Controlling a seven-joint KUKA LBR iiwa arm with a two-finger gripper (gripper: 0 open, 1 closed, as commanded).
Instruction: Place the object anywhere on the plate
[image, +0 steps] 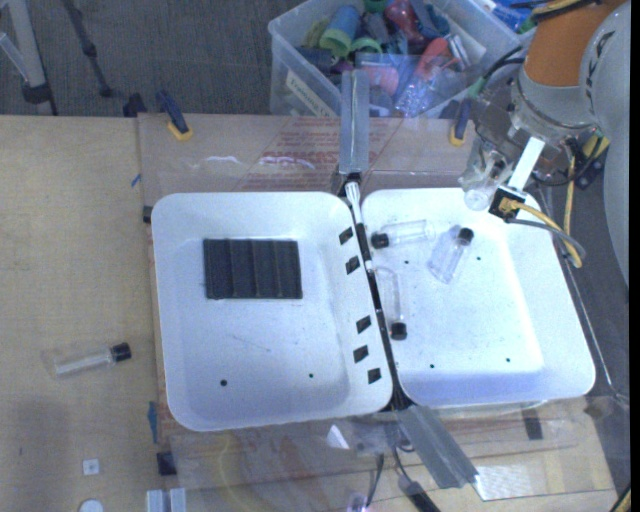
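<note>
The tabletop (70, 250) carries two white bins. The left bin (200, 385) holds a dark ribbed plate (252, 269). In the right bin (500, 340), three clear black-capped vials (447, 254) lie toward ten o'clock. The tool (487, 180) hovers at the bin's twelve o'clock rim; its grip state is unclear. No writing is legible.

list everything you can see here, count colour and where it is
bins: 2, white, side by side on the bench
plate: 1, dark ribbed rectangle, in the left bin
vials: 3, clear with black caps, in the right bin
vial: 1, clear with black cap, lying on the bench left of the bins
tub: 1, clear, full of coloured items, behind the bins
clamps: 2, blue and yellow, at the back edge
arm: 1, grey with an orange band, upper right
pincer: 1, pale, above the right bin's back edge
</note>
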